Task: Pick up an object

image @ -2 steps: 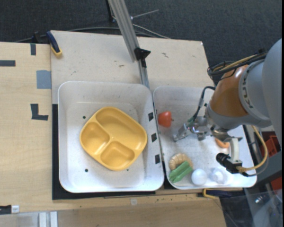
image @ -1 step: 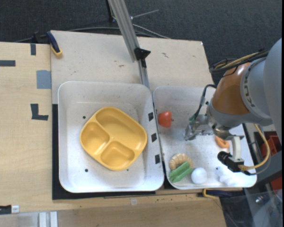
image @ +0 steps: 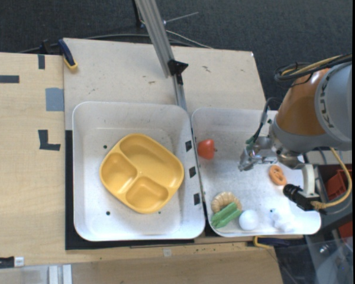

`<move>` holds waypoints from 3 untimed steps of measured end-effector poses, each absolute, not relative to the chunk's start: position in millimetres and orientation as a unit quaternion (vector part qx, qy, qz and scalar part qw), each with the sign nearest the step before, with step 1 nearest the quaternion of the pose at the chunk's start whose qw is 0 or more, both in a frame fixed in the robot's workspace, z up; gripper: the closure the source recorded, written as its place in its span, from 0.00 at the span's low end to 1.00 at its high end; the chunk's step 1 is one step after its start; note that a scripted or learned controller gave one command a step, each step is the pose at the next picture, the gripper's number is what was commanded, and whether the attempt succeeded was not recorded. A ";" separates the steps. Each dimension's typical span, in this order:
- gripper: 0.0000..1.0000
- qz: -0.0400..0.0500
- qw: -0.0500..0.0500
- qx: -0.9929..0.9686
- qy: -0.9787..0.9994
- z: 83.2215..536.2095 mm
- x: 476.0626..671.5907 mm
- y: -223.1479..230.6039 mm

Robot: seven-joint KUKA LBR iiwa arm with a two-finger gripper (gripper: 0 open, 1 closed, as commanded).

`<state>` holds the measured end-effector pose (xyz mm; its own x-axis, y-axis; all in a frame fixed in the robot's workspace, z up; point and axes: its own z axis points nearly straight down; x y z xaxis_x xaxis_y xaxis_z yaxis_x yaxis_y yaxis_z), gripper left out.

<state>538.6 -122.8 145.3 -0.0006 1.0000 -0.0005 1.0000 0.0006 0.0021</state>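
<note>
The pick looks not yet made; the gripper (image: pixel 248 160) hangs over the bare middle of the right bin (image: pixel 225 118), whether it grips anything I cannot tell; the red tomato (image: pixel 206 148) lies near at 9 o'clock, the orange piece (image: pixel 277 175) at 4 o'clock.

We see a rounded grey arm (image: pixel 319 123) with a broad orange band (image: pixel 302 105) above the wrist, black and yellow cables (image: pixel 310 67) on top, and a small metallic gripper (image: pixel 248 158).
</note>
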 end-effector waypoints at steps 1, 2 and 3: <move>1.00 0.001 0.002 0.707 0.708 205.7 532.8 -122.0; 1.00 0.001 0.002 0.706 0.708 258.8 534.0 -121.8; 1.00 0.000 -0.002 0.705 0.710 256.6 521.4 -61.4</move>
<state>521.4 -61.4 256.6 -0.0069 1.0000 0.0020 1.0000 0.0069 -0.0022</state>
